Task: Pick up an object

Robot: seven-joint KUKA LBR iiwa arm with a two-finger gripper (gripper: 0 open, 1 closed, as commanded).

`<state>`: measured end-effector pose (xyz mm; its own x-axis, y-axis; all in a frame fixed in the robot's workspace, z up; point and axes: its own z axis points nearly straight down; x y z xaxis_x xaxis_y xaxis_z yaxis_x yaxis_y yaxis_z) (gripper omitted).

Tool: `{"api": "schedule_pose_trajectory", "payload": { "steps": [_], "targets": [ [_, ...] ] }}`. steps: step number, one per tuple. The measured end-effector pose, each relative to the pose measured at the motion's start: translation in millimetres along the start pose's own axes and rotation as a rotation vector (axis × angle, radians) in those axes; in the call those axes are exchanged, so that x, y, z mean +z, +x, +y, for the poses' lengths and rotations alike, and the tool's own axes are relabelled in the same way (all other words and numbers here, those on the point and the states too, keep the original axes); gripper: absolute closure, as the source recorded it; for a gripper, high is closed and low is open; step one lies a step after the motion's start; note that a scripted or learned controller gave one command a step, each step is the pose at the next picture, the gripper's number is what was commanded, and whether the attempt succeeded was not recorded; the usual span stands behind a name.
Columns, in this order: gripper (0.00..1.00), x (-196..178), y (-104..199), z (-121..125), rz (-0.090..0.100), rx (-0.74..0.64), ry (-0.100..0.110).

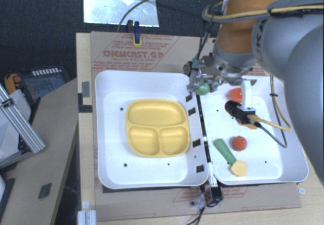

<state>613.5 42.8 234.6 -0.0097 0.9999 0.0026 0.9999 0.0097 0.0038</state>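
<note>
Hovering at the far inner corner of the right bin [291, 171], the gripper [202, 85] sits low over a small green object [203, 88], and the wrist hardware hides its tips, so I cannot tell how far apart they stand or whether anything is between them. The green piece lies just beside the divider where the two bins meet. It looks small, rounded and light, probably smooth plastic that may slip, so a squeeze across its widest middle seems the safest hold. Further out in the same bin lie an orange-red piece [235, 93], a red ball [239, 142] and a green-handled toy with a yellow end [229, 156]. The left bin [109, 118] carries a yellow divided tray [157, 127].
</note>
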Motion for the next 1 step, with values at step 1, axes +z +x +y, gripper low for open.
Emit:
{"api": "schedule_pose_trajectory", "payload": {
  "steps": [1],
  "targets": [
    [1.00, -4.0, 53.5, 8.4, 0.000, 0.000, 0.001]
  ]
}}
